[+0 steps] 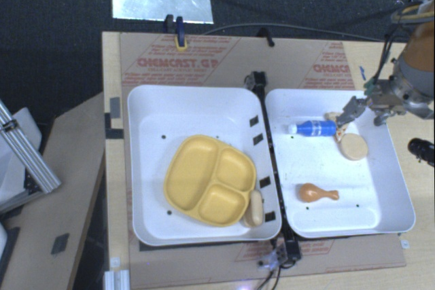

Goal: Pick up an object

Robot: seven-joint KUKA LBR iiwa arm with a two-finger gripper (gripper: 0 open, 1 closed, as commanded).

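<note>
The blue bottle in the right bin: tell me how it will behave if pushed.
The blue bottle lies on its side, so it may well roll. It looks like small plastic, probably light. It would likely slide easily on the right bin's smooth floor.

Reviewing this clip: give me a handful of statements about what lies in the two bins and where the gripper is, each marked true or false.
1. The yellow divided tray lies in the left bin. True.
2. The blue bottle stands upright in the right bin. False: it lies on its side, white cap toward the divider.
3. The orange drumstick toy lies nearer the camera than the blue bottle. True.
4. The gripper hovers over the left bin. False: it is over the right bin's far side, by the bottle's end.
5. The round tan disc rests on the yellow tray. False: it is in the right bin.
</note>
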